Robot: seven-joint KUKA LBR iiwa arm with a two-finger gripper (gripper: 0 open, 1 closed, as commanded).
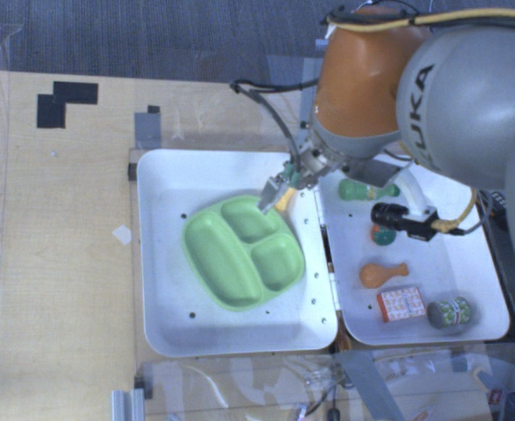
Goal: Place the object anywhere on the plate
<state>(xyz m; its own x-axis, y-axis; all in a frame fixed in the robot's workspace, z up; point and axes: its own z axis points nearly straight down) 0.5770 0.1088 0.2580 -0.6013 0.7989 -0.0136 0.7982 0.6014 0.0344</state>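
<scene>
Above plate (239, 261) far corner — gripper (279, 196) clamped on small yellow object (284, 201), likely light and rigid — pinched at one end, could pivot.

Left bin (156, 261): green plate (244, 253) fills its middle; bare margins left and front.
Plate's far corner: the hand (279, 196) hangs over it.
Right bin (494, 323): front clutter, arm (432, 86) overhead.
</scene>
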